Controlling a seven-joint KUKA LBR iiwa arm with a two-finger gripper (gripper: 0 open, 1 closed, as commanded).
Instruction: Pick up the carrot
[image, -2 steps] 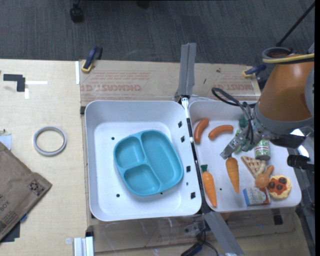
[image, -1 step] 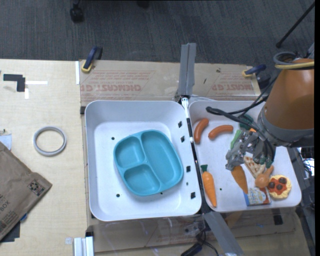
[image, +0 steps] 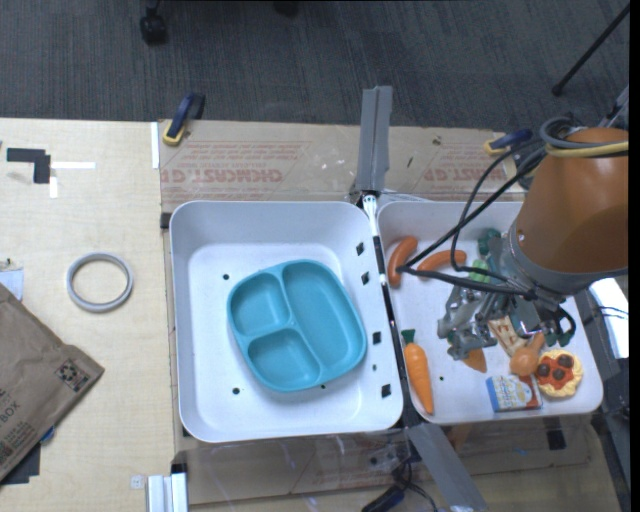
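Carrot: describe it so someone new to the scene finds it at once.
Look in the right bin, along its left wall near the front corner. The carrot lies there, a tapered orange cone with a green top, left of the claw. The hot dog further back is blunt and has no green.

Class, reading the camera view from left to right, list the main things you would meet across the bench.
Tape ring → blue divided plate in the left bin → carrot → gripper → small pizza toy
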